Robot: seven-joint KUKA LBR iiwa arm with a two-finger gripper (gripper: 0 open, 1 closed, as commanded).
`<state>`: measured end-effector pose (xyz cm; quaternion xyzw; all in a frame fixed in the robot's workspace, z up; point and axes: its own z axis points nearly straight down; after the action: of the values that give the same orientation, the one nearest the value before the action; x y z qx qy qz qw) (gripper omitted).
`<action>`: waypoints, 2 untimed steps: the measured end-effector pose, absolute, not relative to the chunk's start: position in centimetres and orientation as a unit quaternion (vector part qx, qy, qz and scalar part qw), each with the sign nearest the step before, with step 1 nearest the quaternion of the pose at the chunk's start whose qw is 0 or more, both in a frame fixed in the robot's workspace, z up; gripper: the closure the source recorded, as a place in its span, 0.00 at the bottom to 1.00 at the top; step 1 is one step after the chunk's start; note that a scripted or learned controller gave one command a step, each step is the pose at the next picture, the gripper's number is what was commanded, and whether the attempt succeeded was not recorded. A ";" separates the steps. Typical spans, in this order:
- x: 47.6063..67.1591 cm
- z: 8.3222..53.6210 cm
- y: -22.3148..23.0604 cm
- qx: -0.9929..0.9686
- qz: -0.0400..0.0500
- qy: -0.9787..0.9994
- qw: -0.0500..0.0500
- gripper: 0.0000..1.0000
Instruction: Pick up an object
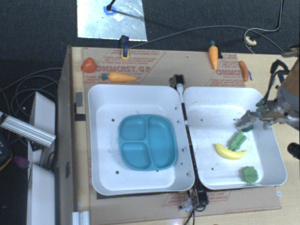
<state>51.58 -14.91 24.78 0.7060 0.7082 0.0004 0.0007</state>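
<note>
In the right bin [211, 107] lie a green toy vegetable [237, 140], a yellow banana [228, 152] just below it, and a green broccoli piece [250, 174] near the front right corner. My gripper [250, 121] hangs at the bin's right side, just above and to the right of the green vegetable. Nothing shows between its fingers. The arm reaches in from the right edge.
The left bin [103, 125] holds a blue divided plate [146, 141]. On the cardboard behind the bins lie a tomato [88, 65], two carrots [121, 77] [213, 56] and an orange piece [243, 71]. A black clamp [178, 82] sits between the bins.
</note>
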 end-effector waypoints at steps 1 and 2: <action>53.6 8.8 -14.0 0.706 0.003 0.708 0.004 0.00; 53.8 10.0 -14.2 0.706 0.003 0.708 0.007 1.00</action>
<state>53.77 -14.22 9.96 0.7064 0.7077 0.0032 0.0070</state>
